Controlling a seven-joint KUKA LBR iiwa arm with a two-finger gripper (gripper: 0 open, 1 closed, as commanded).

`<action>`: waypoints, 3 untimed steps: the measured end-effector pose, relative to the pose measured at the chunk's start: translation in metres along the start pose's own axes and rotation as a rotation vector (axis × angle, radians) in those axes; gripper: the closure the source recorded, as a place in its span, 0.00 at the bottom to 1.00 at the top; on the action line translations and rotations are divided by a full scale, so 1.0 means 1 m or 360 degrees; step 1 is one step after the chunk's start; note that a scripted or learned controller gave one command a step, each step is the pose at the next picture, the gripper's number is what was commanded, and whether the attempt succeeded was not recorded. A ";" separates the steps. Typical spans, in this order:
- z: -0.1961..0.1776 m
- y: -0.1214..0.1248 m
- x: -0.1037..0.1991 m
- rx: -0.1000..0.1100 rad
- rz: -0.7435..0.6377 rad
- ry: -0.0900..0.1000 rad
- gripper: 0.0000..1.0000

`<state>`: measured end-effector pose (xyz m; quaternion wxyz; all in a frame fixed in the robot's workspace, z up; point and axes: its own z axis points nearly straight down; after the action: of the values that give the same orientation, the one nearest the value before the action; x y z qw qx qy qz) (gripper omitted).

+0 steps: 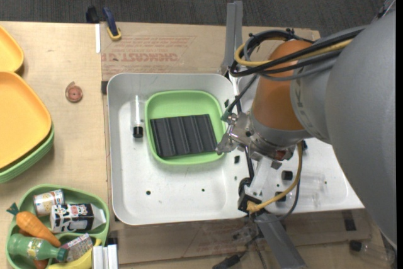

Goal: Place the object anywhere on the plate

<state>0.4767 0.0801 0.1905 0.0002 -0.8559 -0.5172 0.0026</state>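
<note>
The grey arm with orange band (296, 104) is seen over the seam between the two shallow white bins, left bin (126, 198). The tool's state cannot be told; it is hidden under the wrist. The green square plastic plate (184, 101) sits in the left bin and already carries the dark ribbed rectangular slab (182, 135), long axis running left-right, lying just left of the wrist. If the slab is the task's object, placement is judged done. A thin white tube with black cap (136, 116) lies left of the plate. On the counter (75, 66), yellow trays (22, 116) and a green bowl of toy groceries (55, 223) are noted.
</note>
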 end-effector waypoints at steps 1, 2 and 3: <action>0.000 0.000 0.000 0.0000 0.0000 0.0000 0.00; 0.000 0.000 0.000 0.0000 0.0000 0.0000 0.00; 0.000 0.000 0.000 0.0000 0.0000 0.0000 0.00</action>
<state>0.4767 0.0801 0.1905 0.0002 -0.8559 -0.5172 0.0026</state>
